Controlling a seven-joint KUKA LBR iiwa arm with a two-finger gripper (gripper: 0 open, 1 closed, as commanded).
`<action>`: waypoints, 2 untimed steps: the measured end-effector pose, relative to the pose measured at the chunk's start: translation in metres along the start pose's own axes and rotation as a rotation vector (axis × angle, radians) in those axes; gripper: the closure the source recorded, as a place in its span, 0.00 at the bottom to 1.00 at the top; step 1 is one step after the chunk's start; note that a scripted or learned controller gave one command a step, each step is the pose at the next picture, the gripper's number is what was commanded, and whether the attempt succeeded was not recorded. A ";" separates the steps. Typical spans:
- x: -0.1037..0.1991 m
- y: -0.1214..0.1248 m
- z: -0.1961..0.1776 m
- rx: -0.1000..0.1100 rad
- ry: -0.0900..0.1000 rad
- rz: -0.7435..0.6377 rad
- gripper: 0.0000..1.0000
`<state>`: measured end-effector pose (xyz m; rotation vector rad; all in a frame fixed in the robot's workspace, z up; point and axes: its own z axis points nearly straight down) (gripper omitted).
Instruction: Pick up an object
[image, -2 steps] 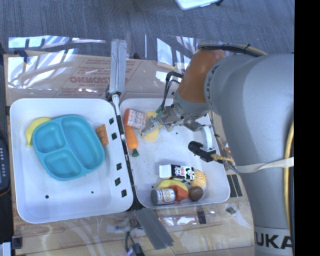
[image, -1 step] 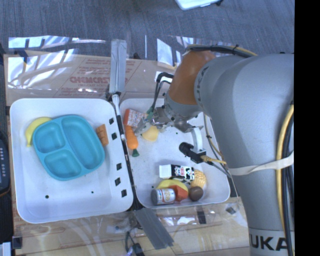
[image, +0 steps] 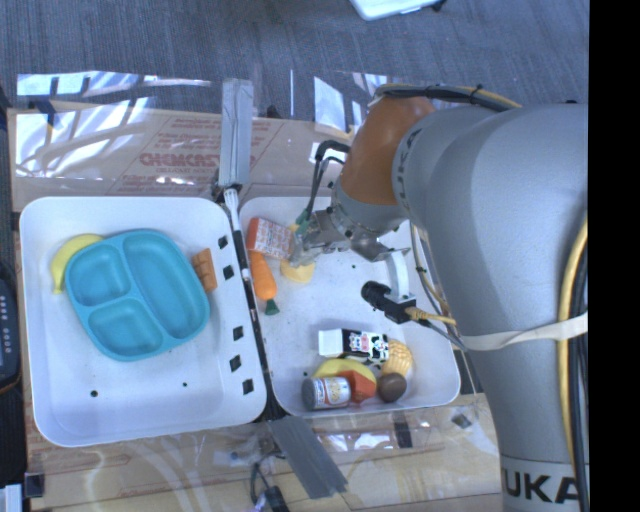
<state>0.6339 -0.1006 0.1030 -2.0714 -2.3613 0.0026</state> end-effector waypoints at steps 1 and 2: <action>0.000 0.000 0.000 0.001 0.000 0.000 0.00; -0.002 0.023 0.010 0.000 0.000 0.027 0.00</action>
